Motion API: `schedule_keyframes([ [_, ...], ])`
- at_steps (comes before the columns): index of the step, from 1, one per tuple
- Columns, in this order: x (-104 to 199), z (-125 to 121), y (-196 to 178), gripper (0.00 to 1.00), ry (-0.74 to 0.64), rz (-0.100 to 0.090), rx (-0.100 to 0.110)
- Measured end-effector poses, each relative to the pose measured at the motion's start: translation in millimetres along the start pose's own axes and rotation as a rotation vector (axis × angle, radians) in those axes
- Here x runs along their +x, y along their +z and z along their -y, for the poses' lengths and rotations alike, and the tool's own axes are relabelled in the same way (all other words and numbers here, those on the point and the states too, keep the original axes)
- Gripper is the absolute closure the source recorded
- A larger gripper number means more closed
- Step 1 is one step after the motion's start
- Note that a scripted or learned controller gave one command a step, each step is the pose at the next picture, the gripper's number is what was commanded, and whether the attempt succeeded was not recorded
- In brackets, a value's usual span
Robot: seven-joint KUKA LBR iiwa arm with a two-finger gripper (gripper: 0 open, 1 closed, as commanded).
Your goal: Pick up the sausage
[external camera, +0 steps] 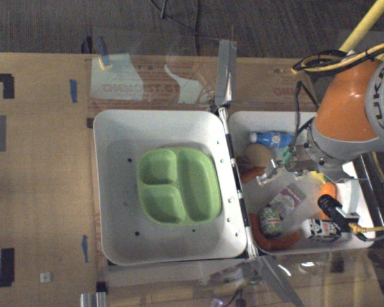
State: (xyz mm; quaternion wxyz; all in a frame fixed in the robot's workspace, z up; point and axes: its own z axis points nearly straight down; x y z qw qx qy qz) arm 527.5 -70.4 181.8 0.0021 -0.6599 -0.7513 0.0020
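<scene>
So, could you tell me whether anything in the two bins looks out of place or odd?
Nothing looks spilled or damaged. The green tray sits slightly askew in the left bin. In the cluttered right bin, the sausage lies curved against the near wall, away from the gripper.

The sausage (276, 240), a reddish-brown curved link, lies flat along the near edge of the right bin's floor, bent upward at its left end, well below the fingers (273, 169) and apart from them, partly tucked under a round green-patterned item.
</scene>
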Motion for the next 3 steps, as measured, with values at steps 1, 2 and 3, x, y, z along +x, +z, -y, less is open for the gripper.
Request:
schedule_keyframes([
  [1,-8,22,-66,0.0,0.046,0.0,0.0],
  [2,15,-43,-5,0.0,-0.019,0.001,-0.001],
  [3,-36,-16,57,0.0,-0.182,-0.002,0.001],
])
